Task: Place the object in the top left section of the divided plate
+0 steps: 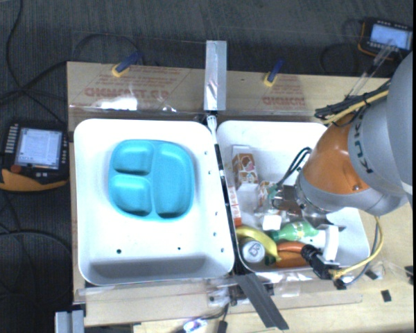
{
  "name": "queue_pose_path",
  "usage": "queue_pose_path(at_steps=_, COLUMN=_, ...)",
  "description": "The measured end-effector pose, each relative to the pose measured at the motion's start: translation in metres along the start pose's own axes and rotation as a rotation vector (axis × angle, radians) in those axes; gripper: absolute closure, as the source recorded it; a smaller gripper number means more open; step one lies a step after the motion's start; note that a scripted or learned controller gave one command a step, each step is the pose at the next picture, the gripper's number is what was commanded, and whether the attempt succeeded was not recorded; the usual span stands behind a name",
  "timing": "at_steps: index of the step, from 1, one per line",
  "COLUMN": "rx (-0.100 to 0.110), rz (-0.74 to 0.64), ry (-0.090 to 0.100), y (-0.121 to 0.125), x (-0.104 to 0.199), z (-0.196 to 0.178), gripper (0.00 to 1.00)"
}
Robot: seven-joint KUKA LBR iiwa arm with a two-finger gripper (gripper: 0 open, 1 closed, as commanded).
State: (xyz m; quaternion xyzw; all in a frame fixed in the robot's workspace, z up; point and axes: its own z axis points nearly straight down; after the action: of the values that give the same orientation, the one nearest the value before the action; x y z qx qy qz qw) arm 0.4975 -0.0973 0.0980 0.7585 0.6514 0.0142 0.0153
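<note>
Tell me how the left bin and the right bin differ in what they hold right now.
The left bin holds one thing, a blue divided plate lying flat; the right bin holds a jumble: a banana, a small carton and other items. The arm reaches into the right bin, not the left bin. Both are shallow, white and side by side.

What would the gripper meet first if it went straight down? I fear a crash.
Likely the pile in the right bin: the green item beside the banana. Depth is unclear.
</note>
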Motion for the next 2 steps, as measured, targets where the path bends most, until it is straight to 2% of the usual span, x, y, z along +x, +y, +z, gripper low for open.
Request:
queue_pose_path(at_steps=1, rx=0.004, rz=0.039, ry=0.006, y=0.001, x=-0.002, z=0.0, gripper=1.0)
queue_pose_path(at_steps=2, rx=0.052, rz=0.101, ry=-0.008, y=-0.005, x=-0.046, z=-0.081, gripper=1.0)
